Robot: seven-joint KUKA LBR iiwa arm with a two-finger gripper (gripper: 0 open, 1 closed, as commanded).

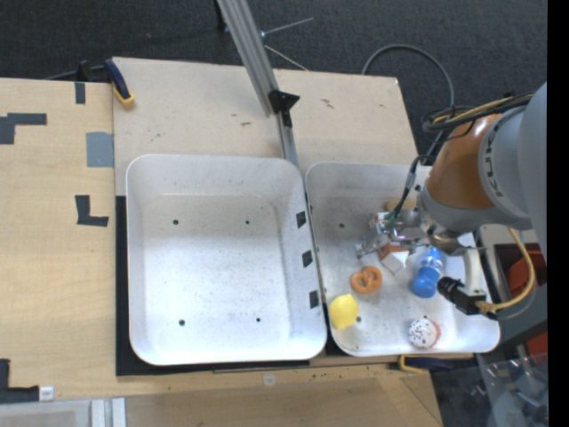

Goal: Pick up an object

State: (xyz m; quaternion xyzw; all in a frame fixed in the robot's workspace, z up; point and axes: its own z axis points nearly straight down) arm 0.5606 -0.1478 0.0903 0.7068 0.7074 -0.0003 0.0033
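Backdrop: dark carpet behind, with the wooden bench point(213, 114) carrying both bins.
Camera view, left bin point(151, 238): I see bare white floor with a few dark specks.
Camera view, right bin point(333, 203): all my candidates sit here: orange ring point(365, 279), blue bottle point(427, 274), yellow ball point(343, 310), white speckled ball point(423, 332).
Gripper point(391, 237): low in the right bin, just above the orange ring and beside the blue bottle, over a small orange-white piece point(394, 258).
Fingers: I cannot tell their spread; the wrist covers them.
Why so: I judge it is descending on the clutter to attempt a grasp.
Hold: I see nothing between them.
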